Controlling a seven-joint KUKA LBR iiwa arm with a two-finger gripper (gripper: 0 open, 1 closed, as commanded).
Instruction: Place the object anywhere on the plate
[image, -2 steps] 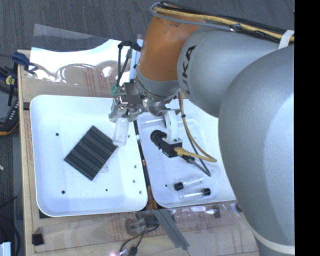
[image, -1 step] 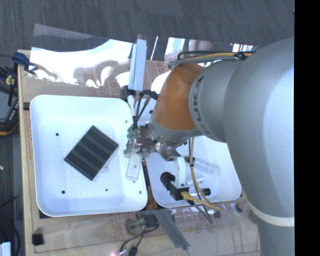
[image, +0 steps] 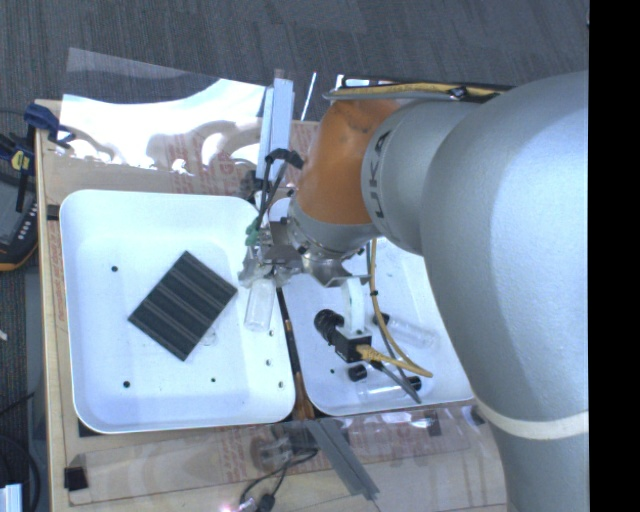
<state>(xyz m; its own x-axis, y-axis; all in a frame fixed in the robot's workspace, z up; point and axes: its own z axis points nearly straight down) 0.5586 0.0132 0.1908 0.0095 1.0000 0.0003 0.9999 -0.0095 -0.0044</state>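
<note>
The gripper (image: 262, 268), metallic and clear-tipped, pinches a translucent cylindrical object (image: 258, 303) that hangs below it, over the left bin's (image: 90, 300) right side. Left of the gripper, the dark, ridged, square plate (image: 183, 304) lies flat on smooth white plastic.

Bulky grey arm (image: 500, 250), orange wrist band (image: 335, 180), yellow cables (image: 395, 350)

A robotics lab or test cell: a grey industrial arm (image: 500, 220) with an orange band reaches over a wooden tabletop (image: 180, 460) bearing two white bins (image: 80, 230), loose cables (image: 385, 345) trail across it, and grey carpet (image: 200, 40) lies beyond, with gear at the left edge (image: 15, 200).
</note>
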